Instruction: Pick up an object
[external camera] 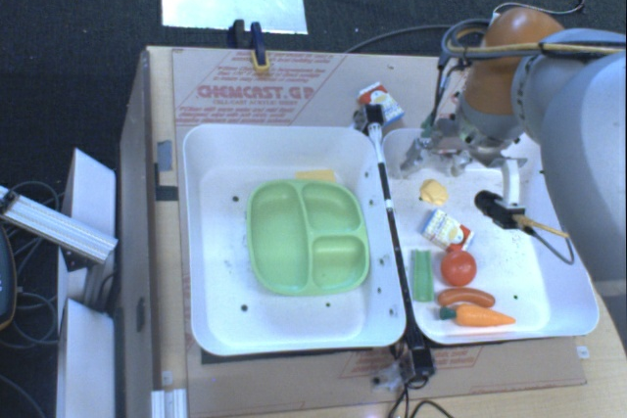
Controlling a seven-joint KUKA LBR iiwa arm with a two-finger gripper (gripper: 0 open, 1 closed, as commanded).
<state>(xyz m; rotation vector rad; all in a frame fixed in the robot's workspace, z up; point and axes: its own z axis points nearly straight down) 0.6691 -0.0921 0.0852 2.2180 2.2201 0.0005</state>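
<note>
The arm (558, 93) enters from the right. The gripper (438, 155) is positioned over the far end of the right bin (560, 281), just beyond a small yellow object (433, 192). Right bin contents, far to near — yellow object, small white carton (446, 230), red tomato (458, 267), green bar (421, 275), sausage (466, 297), carrot (480, 316). The left bin (214, 250) holds a green divided tray (309, 237) and a flat yellow piece (315, 176) at its far wall. A second carton (380, 103) sits beyond the bins, near their shared far corner.

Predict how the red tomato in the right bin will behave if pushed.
The red tomato looks round, so it would probably roll. Its smooth-looking skin may slip from a pinch. The sausage and carton close beside it might stop it.
</note>
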